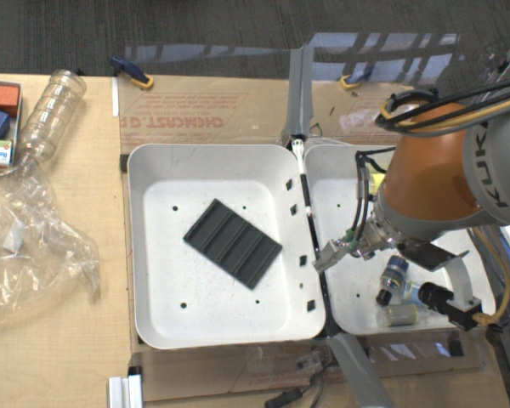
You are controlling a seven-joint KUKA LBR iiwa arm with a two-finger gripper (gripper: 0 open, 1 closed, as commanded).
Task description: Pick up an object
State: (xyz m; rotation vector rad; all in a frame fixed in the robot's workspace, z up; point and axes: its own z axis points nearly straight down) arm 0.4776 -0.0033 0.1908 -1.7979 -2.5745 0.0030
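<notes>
Dark ribbed slab (233,243) flat in left bin (144,228); fingers (325,257) state unclear.

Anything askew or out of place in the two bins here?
Nothing looks spilled or broken. The dark ridged panel lies flat but skewed in the left bin; a few small items lie jumbled in the right bin.

**Legible text in view**

Cardboard sheet (204,109) lying behind the left bin (144,228): red print, upside down from the camera, reads "CHEMCAST GP"; a smaller line beside it is too small to read.

Arm (484,168), grey housing right of the orange band: white letters "KU", the rest cut off.
</notes>
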